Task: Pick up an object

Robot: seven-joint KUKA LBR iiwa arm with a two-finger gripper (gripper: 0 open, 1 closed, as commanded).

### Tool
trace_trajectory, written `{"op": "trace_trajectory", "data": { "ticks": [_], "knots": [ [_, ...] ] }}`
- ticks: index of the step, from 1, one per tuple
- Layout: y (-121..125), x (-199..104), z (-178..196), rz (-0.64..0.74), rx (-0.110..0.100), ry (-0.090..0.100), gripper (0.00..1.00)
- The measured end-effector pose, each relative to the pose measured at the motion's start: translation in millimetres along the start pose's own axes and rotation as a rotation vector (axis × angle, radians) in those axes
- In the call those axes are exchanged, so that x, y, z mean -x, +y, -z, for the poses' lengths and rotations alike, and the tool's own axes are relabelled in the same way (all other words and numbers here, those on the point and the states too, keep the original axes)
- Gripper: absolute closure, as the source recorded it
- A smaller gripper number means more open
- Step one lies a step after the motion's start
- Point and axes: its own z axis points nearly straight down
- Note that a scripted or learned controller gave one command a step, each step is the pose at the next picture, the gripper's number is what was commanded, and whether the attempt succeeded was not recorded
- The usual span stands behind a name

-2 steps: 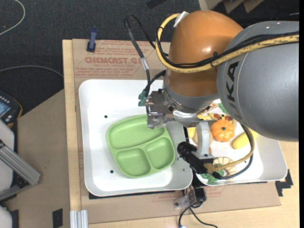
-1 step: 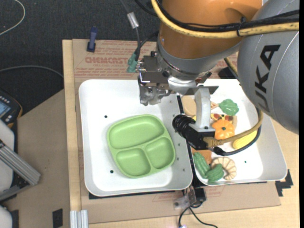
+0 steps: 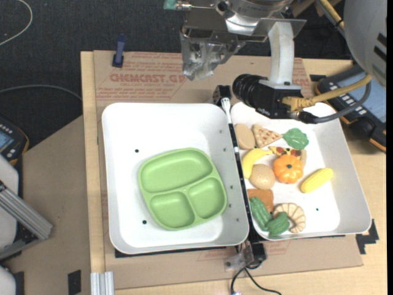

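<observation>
**Claw high, nothing picked yet**

From the overhead camera, I see the claw (image 3: pixel 202 57) hovering above the surface behind the left bin (image 3: pixel 120 165), which holds a green divided tray (image 3: pixel 181 188). Its fingers look empty, though blur hides their spread. The toy food, including the pumpkin (image 3: pixel 288 168), lies untouched in the right bin (image 3: pixel 344 165). The whole pick remains.

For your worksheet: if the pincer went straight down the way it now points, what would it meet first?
Probably the cardboard sheet behind the left bin, not the green tray. The pincer hangs above it; depth is uncertain.
</observation>
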Motion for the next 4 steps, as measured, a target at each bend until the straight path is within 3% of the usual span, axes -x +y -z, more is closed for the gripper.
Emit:
{"op": "trace_trajectory", "data": {
  "ticks": [1, 2, 3, 4],
  "knots": [
    [-28, 2, -159, -0.004, -0.034, -0.015, 1.00],
    [4, 31, -299, -0.009, -0.032, -0.014, 1.00],
    [41, 35, -143, -0.004, 0.003, -0.001, 1.00],
    [-34, 43, -195, -0.003, -0.026, -0.009, 1.00]
  ]
}}
